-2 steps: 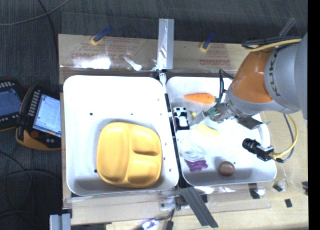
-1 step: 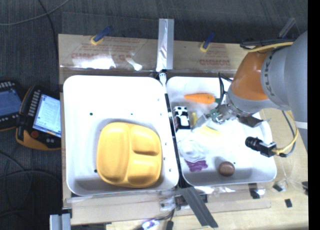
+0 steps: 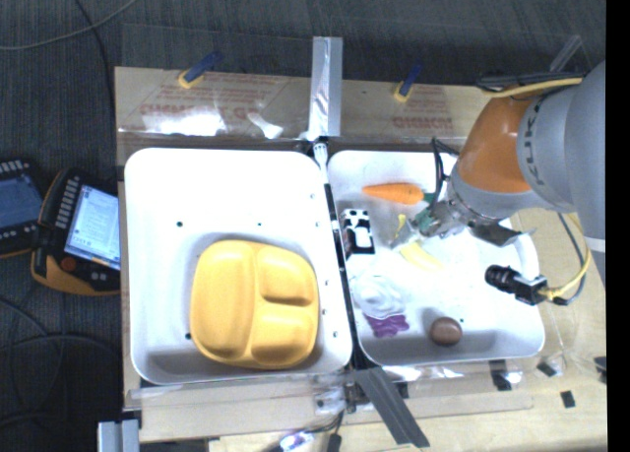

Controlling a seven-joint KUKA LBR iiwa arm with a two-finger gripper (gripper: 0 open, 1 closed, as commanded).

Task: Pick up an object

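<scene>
From the fixed overhead camera, 2 shallow white bins sit side by side. The left white bin (image 3: 157, 194) carries a large yellow moulded plastic tray (image 3: 254, 302) with 2 compartments, lying toward its near side. The right white bin (image 3: 512, 342) holds the clutter: an orange plastic carrot (image 3: 392, 193) near the far wall, a small black-and-white block (image 3: 357, 230) against the left wall, a pale yellow flat piece (image 3: 420, 255) mid-bin, a crumpled clear plastic piece (image 3: 377, 294), a purple soft scrap (image 3: 390, 324) just below it, and a brown rounded nut-like object (image 3: 446, 330) near the front wall.

The grey arm with its orange band (image 3: 497, 150) reaches in from the right, and the gripper (image 3: 430, 218) hangs low in the right bin, just beside the carrot's right end and above the pale yellow piece. Whether its fingers are apart or closed cannot be told; nothing is visibly held between them.

Judged risk: with carrot and yellow piece so close, a descent may land between them, nudging the carrot aside or closing on nothing. The thin yellow piece may also slip.
</scene>
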